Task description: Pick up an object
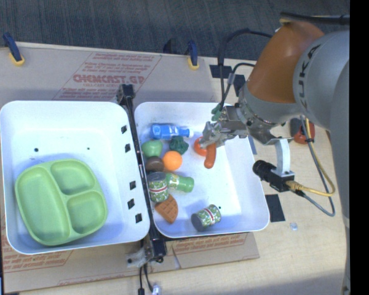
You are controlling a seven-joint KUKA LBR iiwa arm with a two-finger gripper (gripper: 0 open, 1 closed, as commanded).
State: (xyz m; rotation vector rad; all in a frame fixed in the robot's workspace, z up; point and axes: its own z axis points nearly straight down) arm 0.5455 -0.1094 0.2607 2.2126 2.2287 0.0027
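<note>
My gripper (211, 134) hangs over the upper middle of the right bin (249, 189). Directly beneath its tip is an orange-red carrot-like piece (208, 155), touching or nearly touching it; whether it is gripped is not visible. To the left lie a blue bottle (170, 130), a light green piece (152, 148), a dark green piece (179, 144), an orange ball (172, 160) and a brown ball (154, 163).
Lower in the right bin lie a green labelled bottle (167, 185), a brown waffle-like piece (167, 210) and a small can (206, 216). The left bin (24, 118) holds a green divided plate (60, 200). A black divider (135, 158) separates the bins.
</note>
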